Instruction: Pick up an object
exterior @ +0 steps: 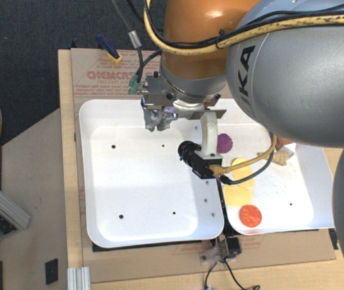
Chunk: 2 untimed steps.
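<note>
Arm: the grey arm with its orange band reaches in from the right and hangs over the far edge of the left bin [99, 162]
Gripper: the gripper [158, 124] sits low over the far part of the left bin, near its back wall, with bare white floor under it
Fingers: dark and bunched in this view; I cannot tell whether they are spread or pressed together, and nothing shows between them
Task's things: all lie in the right bin [308, 204], well apart from the gripper, which sits over the other bin
Purple object: [224, 142] near the divide between the bins, partly behind the white bracket
Yellow object: [242, 180] pale, flat, just past the divide
Orange object: [250, 215] a round disc near the front of the right bin
Fourth item: a small pale piece [283, 154] by the arm's edge, too hidden to name
Risk, as a judgement: a close here would likely catch nothing, since no object lies beneath
Second risk: the cable [244, 169] draped across the divide could snag or nudge the yellow object when the arm crosses
Third risk: flat things may slip the fingers
Count: two bins; one purple, one yellow, one orange, one unclear piece
</note>
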Available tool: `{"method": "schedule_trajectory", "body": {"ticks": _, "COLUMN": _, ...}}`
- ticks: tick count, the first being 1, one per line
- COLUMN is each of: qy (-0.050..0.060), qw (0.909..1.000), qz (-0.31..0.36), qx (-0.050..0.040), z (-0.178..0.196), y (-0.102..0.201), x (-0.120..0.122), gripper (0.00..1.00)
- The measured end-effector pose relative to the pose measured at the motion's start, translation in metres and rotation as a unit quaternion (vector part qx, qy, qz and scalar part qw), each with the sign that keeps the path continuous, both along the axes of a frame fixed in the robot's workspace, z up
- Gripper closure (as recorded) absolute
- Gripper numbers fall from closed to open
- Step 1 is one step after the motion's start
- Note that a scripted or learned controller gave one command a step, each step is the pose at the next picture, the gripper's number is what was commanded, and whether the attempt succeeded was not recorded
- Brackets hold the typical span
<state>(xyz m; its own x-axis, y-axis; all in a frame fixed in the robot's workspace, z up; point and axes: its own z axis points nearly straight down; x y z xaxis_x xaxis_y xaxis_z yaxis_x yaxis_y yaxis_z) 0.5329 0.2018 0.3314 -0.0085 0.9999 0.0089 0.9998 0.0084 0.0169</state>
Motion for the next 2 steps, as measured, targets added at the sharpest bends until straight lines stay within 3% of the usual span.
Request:
{"method": "schedule_trajectory", "body": {"ticks": 1, "qy": 0.013, "qw": 0.9999, "qz": -0.003, "qx": -0.0055, "z": -0.081, "y": 0.022, "x": -0.018, "gripper": 1.0}}
{"method": "schedule_trajectory", "body": {"ticks": 2, "qy": 0.012, "qw": 0.9999, "qz": -0.01, "qx": -0.0059, "z": -0.078, "y": -0.08, "x": -0.055, "gripper": 1.0}}
